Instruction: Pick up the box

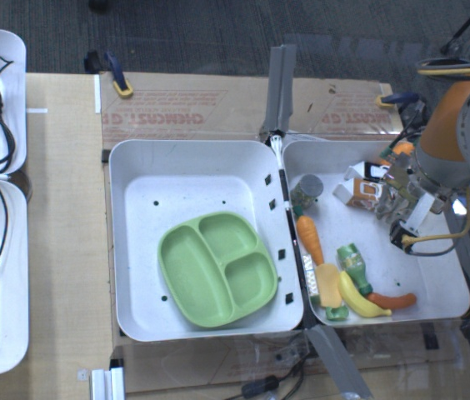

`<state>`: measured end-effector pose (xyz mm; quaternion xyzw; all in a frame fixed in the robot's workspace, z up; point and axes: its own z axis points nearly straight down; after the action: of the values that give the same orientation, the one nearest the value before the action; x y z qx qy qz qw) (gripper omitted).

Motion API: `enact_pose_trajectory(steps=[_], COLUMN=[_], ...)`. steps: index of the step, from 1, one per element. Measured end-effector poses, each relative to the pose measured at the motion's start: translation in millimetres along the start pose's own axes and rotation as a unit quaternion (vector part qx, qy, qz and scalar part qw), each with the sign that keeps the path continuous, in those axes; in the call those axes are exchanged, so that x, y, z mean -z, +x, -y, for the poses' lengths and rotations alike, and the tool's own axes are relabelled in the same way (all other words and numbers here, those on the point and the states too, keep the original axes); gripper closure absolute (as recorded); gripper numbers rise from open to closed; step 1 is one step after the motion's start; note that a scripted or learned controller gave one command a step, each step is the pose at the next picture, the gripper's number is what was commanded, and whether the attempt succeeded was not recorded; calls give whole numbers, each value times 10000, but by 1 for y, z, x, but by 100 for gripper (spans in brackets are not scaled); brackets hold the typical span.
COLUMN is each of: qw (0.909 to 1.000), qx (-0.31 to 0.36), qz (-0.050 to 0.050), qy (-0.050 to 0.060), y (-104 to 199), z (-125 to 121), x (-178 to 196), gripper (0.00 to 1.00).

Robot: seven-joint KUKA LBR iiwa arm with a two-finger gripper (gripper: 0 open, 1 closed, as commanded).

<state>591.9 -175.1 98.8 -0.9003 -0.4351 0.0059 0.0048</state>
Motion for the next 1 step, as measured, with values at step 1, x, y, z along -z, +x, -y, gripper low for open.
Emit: enact_pose_trajectory(steps=[1], qw=[9998], qx=[212], qz=[1], qy=[-17], y=[11], z=[-50], x=[-8], gripper=[0])
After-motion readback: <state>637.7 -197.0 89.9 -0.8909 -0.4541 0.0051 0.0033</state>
